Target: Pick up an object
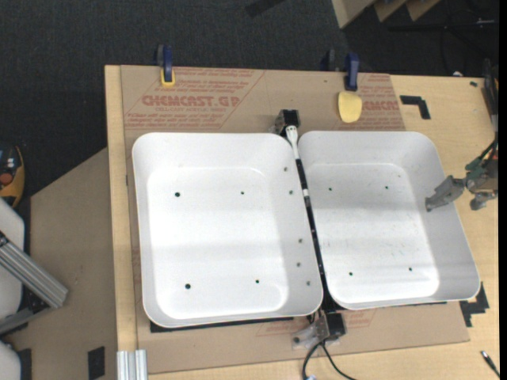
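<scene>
Two shallow white bins sit side by side on a brown board, the left bin [214, 228] a little larger in view than the right bin [380, 220], their inner rims touching along a dark strip down the middle. From where I stand I can make out only small dark dots on the floors of both bins; I see no object lying in either of them. The gripper [455, 190] comes in at the right edge, just over the right rim of the right bin, with the rest of the arm cut off by the frame. It is small and partly hidden, so I cannot tell how it is set, and nothing can be seen in its grasp. A yellow clamp [349, 105] sits on the board behind the right bin, and another clamp [166, 66] grips the board's far edge at left.
</scene>
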### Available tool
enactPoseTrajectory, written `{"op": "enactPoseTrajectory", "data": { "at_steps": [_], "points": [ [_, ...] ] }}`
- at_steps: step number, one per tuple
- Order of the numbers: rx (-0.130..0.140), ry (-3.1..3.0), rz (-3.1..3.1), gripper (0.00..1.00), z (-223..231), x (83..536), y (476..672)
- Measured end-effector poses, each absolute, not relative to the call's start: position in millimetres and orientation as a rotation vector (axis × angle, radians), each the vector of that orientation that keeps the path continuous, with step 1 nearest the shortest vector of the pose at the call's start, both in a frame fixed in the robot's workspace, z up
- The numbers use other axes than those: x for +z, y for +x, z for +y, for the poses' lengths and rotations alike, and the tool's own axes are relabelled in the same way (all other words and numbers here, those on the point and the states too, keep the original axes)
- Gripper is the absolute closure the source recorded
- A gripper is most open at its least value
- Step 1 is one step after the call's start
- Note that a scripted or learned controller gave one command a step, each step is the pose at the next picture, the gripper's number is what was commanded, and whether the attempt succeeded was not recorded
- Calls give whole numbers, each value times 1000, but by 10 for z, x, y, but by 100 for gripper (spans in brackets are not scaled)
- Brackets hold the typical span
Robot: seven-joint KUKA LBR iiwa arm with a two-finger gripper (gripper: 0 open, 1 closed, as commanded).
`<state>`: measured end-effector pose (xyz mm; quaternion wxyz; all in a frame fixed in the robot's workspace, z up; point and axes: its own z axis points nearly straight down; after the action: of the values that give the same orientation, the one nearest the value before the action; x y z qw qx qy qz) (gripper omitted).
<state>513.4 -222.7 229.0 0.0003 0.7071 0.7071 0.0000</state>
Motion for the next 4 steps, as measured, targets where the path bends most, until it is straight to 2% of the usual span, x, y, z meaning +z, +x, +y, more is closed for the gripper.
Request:
{"op": "enactPoseTrajectory", "data": {
  "at_steps": [1, 2, 3, 4],
  "points": [
    [1, 2217, 2220, 100, -2230, 2399, 5142],
    [13, 2204, 2214, 100, -2039, 3752, 5378],
    [-5, 2222, 2231, 100, -1777, 2805, 5726],
    [19, 2203, 2212, 100, -1431, 5192, 5804]
  ]
}}
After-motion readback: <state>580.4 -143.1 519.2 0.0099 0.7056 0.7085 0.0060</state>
